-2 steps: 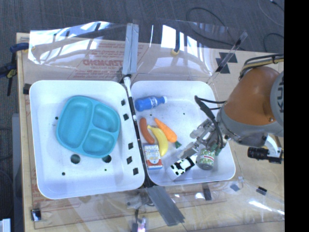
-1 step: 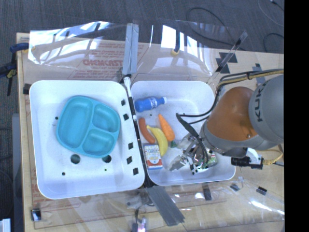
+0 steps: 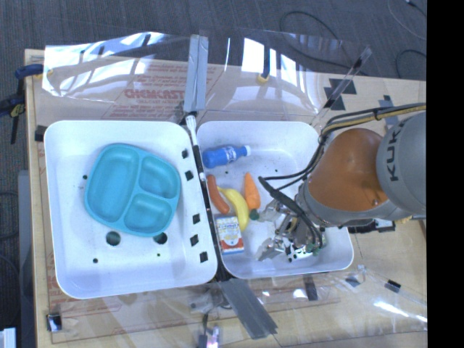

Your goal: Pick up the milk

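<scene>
**A:** How far along are you?

**B:** Not yet picked. The milk carton lies in the right bin, against the divider wall, just below the banana. Your gripper hangs right of the carton, apart from it; its grip I cannot tell.

**A:** Room?

**B:** Open floor lies between them; the wall crowds the carton's left.
</scene>
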Robot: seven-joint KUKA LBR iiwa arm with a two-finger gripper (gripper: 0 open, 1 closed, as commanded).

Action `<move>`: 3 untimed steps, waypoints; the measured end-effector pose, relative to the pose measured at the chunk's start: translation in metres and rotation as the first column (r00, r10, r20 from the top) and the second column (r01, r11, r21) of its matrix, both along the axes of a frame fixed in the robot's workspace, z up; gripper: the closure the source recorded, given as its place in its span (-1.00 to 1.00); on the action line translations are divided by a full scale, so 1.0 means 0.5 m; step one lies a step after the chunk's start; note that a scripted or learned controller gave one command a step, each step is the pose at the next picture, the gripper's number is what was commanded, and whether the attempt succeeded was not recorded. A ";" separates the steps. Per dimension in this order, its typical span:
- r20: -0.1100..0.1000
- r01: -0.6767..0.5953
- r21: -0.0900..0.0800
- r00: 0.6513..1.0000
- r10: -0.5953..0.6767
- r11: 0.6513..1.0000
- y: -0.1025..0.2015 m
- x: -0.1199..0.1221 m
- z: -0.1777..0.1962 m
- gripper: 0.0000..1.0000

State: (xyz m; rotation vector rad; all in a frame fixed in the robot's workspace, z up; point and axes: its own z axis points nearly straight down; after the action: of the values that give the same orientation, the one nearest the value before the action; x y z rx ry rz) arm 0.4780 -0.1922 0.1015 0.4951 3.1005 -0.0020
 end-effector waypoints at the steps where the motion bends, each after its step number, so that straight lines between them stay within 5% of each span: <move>1: -0.003 0.075 0.002 0.997 -0.075 0.997 0.053 0.005 -0.019 -1.00; 2: 0.001 0.069 0.000 0.998 -0.069 0.998 -0.038 -0.001 0.177 -1.00; 3: -0.004 0.186 0.002 0.983 -0.186 0.983 -0.036 0.023 0.066 -1.00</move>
State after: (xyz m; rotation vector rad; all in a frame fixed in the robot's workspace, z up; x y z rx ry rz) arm 0.4898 -0.2103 0.1343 0.7835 3.0443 0.0003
